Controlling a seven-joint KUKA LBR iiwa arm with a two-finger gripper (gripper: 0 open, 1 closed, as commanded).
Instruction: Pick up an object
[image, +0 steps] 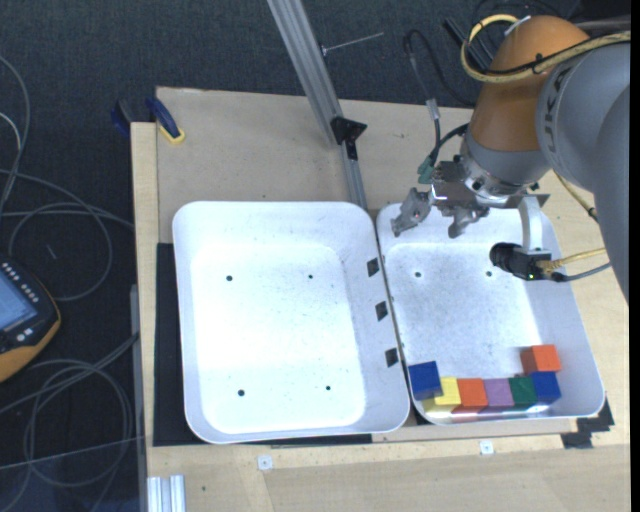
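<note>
My gripper (433, 219) hangs over the far left corner of the right bin (470, 290), its two grey fingers spread apart with nothing between them. Several small blocks lie in a row along the right bin's near edge: a blue block (424, 378), a yellow one (447, 392), an orange one (471, 393), a purple one (498, 392), a green one (522, 388), another blue one (546, 385) and an orange-red block (540, 357) behind it. The gripper is well away from them, toward the far end of the bin.
The left bin (270, 320) lies beside the right one, split off by a ridge with black clips (380, 310). A slanted metal pole (320, 95) rises behind the bins. Cables and a handheld device (20, 315) lie off the bench at left.
</note>
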